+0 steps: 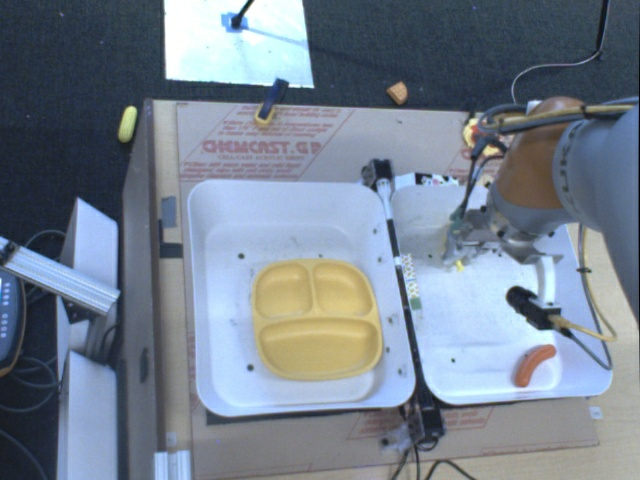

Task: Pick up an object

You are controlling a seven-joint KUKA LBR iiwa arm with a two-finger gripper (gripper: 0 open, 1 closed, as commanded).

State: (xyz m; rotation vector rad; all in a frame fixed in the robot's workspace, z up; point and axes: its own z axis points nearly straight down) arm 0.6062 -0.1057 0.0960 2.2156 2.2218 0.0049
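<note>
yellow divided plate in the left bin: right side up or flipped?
Right side up. The yellow plate lies flat on the left bin floor with its three compartments facing the camera, all bare.

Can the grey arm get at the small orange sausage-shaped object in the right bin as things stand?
Probably yes. The small orange sausage-shaped object lies alone near the right white bin's front corner, with nothing over it, and the grey arm is above that bin.
</note>
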